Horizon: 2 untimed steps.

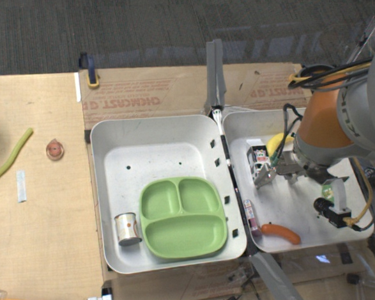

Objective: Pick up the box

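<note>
Box: the small box (259,155) with dark printing lies in the right bin (308,234), near its upper left corner and close to the divider between the two bins.
Gripper: the gripper (264,175) hangs just below and beside the box, low in the bin; whether it touches the box I cannot tell.
Fingers: I cannot tell from here whether they are spread or closed, and nothing shows between them.
Arm: it reaches in from the right, its orange band (320,127) above the bin's middle, likely angled to meet the box from the side.
Neighbours: something yellow (276,142) sits just right of the box, partly hidden by the arm; an orange carrot-like piece (281,233) lies near the front wall.
Left bin: a green divided plate (182,217) and a small can (126,228) rest there, well apart from the work.
</note>
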{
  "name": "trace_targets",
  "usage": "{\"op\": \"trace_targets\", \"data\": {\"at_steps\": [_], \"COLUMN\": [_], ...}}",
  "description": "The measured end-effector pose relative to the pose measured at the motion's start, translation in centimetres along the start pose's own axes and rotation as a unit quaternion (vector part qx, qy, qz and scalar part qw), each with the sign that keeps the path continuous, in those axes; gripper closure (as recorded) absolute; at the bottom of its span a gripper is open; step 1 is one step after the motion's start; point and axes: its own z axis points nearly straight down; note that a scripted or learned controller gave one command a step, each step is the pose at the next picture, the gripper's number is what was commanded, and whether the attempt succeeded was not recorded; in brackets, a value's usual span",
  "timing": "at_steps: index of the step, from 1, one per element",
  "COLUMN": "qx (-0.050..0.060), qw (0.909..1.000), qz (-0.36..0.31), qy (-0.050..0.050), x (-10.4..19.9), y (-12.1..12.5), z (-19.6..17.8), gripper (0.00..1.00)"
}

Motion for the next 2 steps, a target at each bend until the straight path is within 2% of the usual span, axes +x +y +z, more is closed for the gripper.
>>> {"op": "trace_targets", "data": {"at_steps": [1, 2], "qx": [0.000, -0.001], "qw": [0.9990, 0.9994], "qz": [0.044, -0.034], "qy": [0.000, -0.001], "x": [0.6, 0.5], "y": [1.6, 4.1], "z": [-2.9, -2.7], "gripper": [0.00, 0.00]}}
